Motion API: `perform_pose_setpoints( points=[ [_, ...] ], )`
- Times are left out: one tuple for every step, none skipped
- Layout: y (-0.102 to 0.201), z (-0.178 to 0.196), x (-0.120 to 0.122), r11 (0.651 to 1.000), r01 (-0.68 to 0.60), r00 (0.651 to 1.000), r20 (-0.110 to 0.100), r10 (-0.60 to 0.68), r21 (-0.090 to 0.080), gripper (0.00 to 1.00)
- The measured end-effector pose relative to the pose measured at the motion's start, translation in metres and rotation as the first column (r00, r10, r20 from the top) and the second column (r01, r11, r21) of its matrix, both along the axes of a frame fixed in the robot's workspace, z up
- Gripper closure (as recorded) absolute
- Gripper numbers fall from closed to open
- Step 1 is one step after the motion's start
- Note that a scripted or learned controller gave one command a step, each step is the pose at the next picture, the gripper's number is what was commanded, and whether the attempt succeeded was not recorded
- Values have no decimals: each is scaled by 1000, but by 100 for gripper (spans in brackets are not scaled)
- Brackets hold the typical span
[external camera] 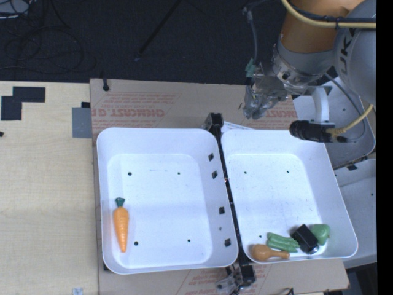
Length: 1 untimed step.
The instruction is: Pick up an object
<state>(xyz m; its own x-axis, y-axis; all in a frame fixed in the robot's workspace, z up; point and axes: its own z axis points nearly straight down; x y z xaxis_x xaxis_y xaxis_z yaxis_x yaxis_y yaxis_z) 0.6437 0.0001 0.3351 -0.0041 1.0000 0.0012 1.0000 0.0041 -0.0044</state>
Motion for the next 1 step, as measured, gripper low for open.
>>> perform_pose_setpoints(
  points=[
    [49,213,0,1000,-1,1000,20,1,0,100]
  ],
)
